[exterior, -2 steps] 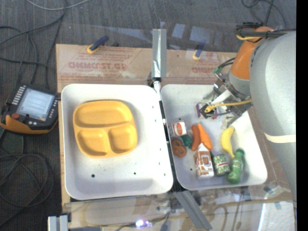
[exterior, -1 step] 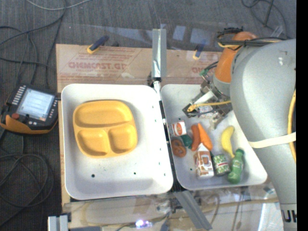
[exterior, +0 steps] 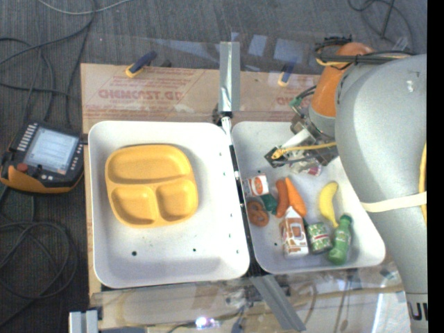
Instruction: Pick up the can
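Gripper (exterior: 307, 159) is seen over rear of right bin (exterior: 254, 144); open or closed can't be told, and nothing is seen held. Can (exterior: 258, 184) is noted by the bin's left wall, near carrot (exterior: 295, 195), apart from gripper. Task judged not begun: approach, grasp & lift are left.

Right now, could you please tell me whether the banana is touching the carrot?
Apart. The camera view shows a strip of bare bin floor between the banana and the carrot.
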You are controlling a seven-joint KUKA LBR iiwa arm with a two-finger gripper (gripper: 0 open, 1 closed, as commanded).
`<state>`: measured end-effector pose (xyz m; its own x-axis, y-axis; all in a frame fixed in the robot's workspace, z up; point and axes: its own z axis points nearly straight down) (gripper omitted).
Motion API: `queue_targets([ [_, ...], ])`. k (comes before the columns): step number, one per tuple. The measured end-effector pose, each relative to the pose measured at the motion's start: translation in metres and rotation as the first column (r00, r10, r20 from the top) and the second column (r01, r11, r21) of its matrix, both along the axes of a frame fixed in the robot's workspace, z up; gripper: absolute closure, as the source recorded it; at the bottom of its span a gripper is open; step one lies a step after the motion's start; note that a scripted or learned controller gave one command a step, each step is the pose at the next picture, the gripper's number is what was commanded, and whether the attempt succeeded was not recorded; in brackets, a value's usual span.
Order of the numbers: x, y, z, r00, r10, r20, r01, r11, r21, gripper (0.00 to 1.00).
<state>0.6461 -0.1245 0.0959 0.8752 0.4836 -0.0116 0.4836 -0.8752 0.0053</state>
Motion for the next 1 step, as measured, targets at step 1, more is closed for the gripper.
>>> queue_targets([
  [1, 0.0, -0.0001, 0.0001, 1.0, 0.0, 0.0, 0.0, 1.0, -0.001, 0.0],
])
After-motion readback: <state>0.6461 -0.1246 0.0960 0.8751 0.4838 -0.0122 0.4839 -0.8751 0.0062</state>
